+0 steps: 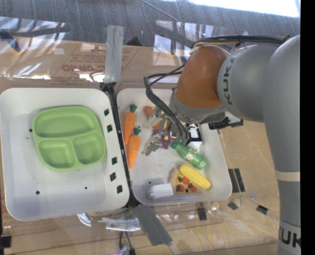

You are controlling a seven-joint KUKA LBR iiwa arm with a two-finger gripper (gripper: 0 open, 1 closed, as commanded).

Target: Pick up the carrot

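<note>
Two orange carrots lie along the left wall of the right bin (221,163). One carrot (129,122) is long and plain; the other carrot (133,149) sits just below it and has a green top. My gripper (158,138) hangs low in the middle of that bin, just right of the carrots and apart from them. The grey arm and its orange band (200,84) cover the bin's upper right part. No carrot shows in the gripper.
A small orange piece (148,110) lies near the bin's back. A green bottle (190,154), a yellow corn cob (195,177), a pizza slice (182,185) and a white block (160,190) lie toward the front. The left bin (14,195) holds a green divided plate (69,137).
</note>
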